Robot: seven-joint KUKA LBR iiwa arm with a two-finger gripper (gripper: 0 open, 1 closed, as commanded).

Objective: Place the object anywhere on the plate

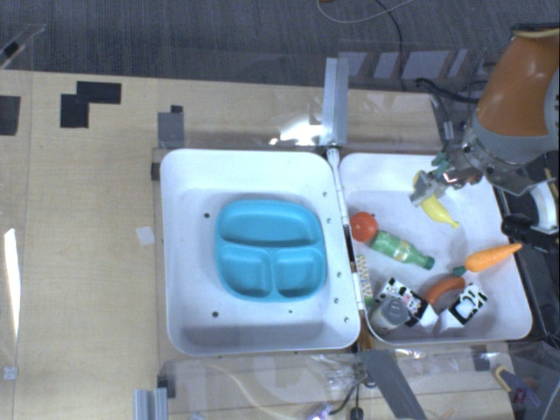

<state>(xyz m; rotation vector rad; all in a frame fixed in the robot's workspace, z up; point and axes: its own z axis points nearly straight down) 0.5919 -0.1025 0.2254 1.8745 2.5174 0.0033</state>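
A blue three-compartment plate (267, 250) lies in the middle of the left white bin (188, 182). My gripper (432, 185) hangs in the upper right part of the right bin (385, 178), right at the top end of a yellow banana (442, 212). The banana pokes out below and to the right of the gripper, and I cannot tell whether it is held or just lying under it. The grey arm with its orange band (518, 81) comes in from the upper right.
The right bin also holds a red tomato (364, 227), a green bottle (401, 250), an orange carrot (494, 256), a brown sausage (444, 287) and two black-and-white pieces (402, 300) near its front. A raised divider (343, 234) separates the bins.
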